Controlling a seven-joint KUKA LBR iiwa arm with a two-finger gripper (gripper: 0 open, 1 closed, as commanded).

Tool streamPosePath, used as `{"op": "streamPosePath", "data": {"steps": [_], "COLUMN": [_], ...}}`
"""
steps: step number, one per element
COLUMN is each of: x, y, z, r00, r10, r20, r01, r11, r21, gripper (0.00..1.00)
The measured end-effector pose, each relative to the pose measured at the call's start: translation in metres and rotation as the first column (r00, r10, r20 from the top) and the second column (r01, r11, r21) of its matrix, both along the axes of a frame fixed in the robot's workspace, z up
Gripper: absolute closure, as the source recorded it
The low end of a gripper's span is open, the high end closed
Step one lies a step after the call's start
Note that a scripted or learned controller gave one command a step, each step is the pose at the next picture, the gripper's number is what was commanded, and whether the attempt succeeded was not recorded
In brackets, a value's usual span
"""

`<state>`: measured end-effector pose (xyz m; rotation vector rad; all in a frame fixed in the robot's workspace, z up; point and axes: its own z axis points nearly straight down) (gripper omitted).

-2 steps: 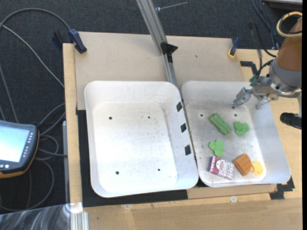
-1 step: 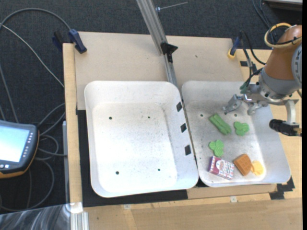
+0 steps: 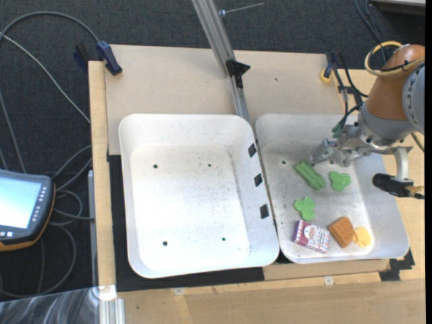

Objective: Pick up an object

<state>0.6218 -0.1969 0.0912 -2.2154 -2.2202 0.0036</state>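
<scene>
My gripper (image 3: 324,155) hung low in the right bin (image 3: 283,130); I couldn't tell its opening. A long green piece (image 3: 309,175) lay just below it, apparently not gripped.

- Light is even and fairly bright, diffuse from overhead; no hard-edged shadows fall across the bench (image 3: 175,79)
- The two white bins are the brightest areas: the left bin (image 3: 135,140) is close to washed out along its rim, and the right bin (image 3: 277,130) shows mild glare on its near wall
- Soft, faint shadows sit under the arm (image 3: 388,96) and beneath the small items in the right bin
- The dark carpet (image 3: 54,5) reads dim and slightly grainy
- Focus is moderate throughout; fine detail is soft and small things are slightly blurred
- The handheld screen (image 3: 17,204) at the left edge glows pale
</scene>
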Motion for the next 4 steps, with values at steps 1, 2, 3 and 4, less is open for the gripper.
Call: {"op": "streamPosePath", "data": {"steps": [1,2,3,4], "x": [0.002,0.004,0.005,0.007], "y": [0.0,0.001,-0.004,-0.004], "z": [0.013,0.058,0.103,0.145], "r00": [1.0,1.0,1.0,1.0], "r10": [0.001,0.0,-0.001,0.0], "r20": [0.005,0.012,0.012,0.013], "r01": [-0.001,0.0,0.001,0.0], "r11": [1.0,1.0,1.0,1.0], "r21": [-0.001,-0.004,-0.004,-0.005], "gripper": [1.0,1.0,1.0,1.0]}}
